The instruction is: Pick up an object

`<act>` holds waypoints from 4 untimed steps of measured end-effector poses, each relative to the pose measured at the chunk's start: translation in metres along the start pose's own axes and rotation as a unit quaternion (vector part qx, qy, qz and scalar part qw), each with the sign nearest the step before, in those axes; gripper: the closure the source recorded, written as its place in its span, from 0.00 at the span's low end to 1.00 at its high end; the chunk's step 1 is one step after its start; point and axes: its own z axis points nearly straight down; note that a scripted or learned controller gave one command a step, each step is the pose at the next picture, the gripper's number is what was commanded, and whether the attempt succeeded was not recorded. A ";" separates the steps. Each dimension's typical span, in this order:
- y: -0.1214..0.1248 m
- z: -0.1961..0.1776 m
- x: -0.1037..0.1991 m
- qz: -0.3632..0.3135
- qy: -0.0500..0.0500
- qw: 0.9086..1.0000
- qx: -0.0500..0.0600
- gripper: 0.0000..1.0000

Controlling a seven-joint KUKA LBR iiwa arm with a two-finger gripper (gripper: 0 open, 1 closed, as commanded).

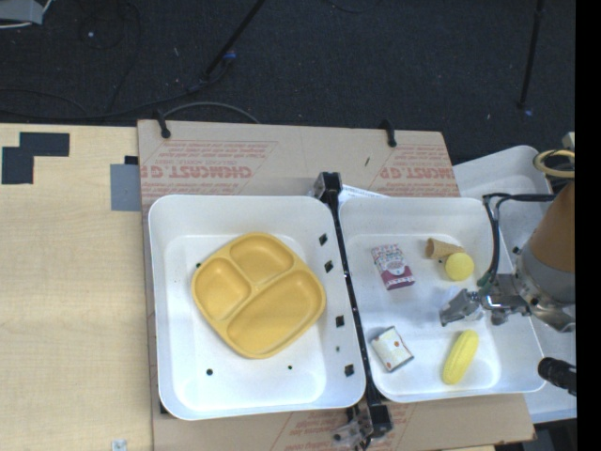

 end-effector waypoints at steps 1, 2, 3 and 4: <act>-0.003 0.064 0.004 0.000 0.001 1.000 0.001 0.00; -0.003 0.071 0.005 0.000 -0.001 1.000 -0.002 0.00; -0.003 0.059 0.004 0.002 0.000 1.000 -0.003 1.00; 0.002 0.004 0.014 -0.001 -0.002 1.000 -0.005 1.00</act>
